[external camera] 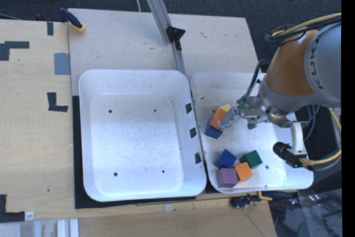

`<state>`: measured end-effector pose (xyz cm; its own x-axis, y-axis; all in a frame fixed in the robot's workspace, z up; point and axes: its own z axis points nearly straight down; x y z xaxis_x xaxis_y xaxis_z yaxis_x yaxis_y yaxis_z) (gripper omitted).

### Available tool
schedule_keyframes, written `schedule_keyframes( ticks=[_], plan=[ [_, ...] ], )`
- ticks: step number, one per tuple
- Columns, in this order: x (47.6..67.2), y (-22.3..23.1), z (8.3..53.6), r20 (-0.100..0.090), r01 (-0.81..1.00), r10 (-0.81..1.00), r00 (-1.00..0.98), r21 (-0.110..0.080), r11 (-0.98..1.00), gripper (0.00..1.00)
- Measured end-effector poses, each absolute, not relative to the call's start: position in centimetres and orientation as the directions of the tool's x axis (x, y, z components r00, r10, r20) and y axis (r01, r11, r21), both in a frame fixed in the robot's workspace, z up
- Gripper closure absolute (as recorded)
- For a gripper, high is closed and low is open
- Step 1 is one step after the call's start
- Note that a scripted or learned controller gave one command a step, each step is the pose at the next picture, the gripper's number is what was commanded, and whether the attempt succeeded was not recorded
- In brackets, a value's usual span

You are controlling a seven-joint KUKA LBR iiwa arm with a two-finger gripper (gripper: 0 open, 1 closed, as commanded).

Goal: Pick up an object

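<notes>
My gripper (230,117) hangs inside the right-hand shallow white plastic bin (277,175), at a small orange cube (219,115) with a yellow block and dark blue block touching it — how far my fingers are open, or whether they grip it, I cannot tell.

Arm in from the right, gripper (232,117) low in the right bin (244,81), right at a cluster of orange block (219,115), yellow block (224,108), dark blue block (213,131). Can't confirm a grasp. Blue (225,158), green (253,158), orange (243,170) and purple (226,177) blocks sit near the bin's front; left bin (133,77) alongside.
</notes>
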<state>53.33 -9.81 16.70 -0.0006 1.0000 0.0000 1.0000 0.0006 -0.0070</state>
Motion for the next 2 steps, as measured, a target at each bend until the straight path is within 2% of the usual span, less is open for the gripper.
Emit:
schedule_keyframes(
  ticks=[2],
  plan=[
    [53.2,-9.6,9.0,0.000,1.000,1.000,-0.001,-0.006,0.001,0.00]
  ],
)
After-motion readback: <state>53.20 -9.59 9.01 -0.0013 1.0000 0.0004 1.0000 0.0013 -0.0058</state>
